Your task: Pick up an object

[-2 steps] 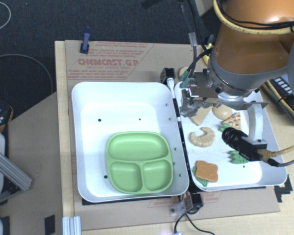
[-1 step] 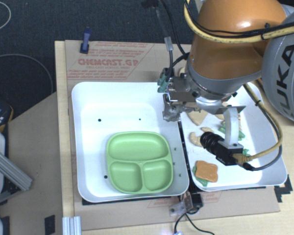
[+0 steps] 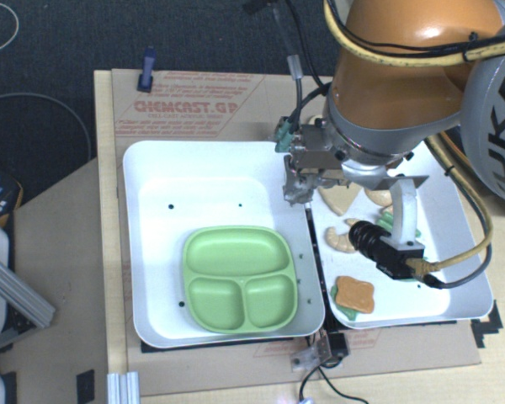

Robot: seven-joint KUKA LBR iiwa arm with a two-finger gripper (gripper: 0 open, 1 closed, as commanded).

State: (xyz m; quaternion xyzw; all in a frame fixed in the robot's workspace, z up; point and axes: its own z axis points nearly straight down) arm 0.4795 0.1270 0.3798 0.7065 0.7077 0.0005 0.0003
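Note:
My gripper [image 3: 301, 183] hangs below the big orange-banded wrist, over the far left corner of the right bin [image 3: 463, 305], close to the wall between the two bins. Right of it in that bin lie a pale beige piece [image 3: 340, 199] and a second beige piece [image 3: 377, 197], both partly under the arm. A curved cream piece [image 3: 340, 239] sits nearer the front. A brown toast-like slice [image 3: 354, 295] rests on something green at the bin's front left. A green item [image 3: 387, 221] peeks out behind the arm's white bracket.
The left bin [image 3: 151, 183] holds a light green divided plate [image 3: 238, 278] in its front half. A black cylinder with a yellow cable [image 3: 383, 252] hangs from the arm over the right bin. Cardboard [image 3: 194, 99] lies under both bins.

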